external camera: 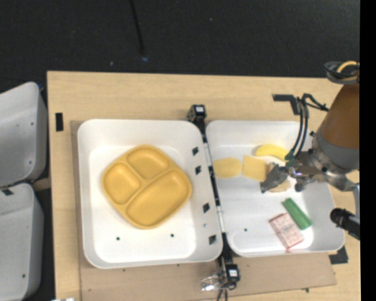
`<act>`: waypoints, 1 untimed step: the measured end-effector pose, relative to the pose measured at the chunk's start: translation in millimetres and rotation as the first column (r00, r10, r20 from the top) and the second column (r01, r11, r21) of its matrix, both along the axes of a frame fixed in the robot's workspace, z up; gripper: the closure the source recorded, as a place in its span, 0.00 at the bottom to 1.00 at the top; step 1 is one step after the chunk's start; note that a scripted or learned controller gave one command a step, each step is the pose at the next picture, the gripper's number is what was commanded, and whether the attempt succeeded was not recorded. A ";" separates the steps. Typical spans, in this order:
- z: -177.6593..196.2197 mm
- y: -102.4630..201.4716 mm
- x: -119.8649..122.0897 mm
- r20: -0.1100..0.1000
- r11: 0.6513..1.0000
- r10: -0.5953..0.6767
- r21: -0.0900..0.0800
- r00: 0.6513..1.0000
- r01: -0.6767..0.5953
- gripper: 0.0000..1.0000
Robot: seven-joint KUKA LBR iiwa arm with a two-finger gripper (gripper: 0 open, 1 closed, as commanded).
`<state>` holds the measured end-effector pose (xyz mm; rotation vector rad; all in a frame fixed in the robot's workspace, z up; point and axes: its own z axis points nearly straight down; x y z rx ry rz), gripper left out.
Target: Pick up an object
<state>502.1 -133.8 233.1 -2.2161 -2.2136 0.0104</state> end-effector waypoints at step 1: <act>5.5 0.2 2.3 0.012 1.000 0.003 -0.002 1.000 -0.003 0.00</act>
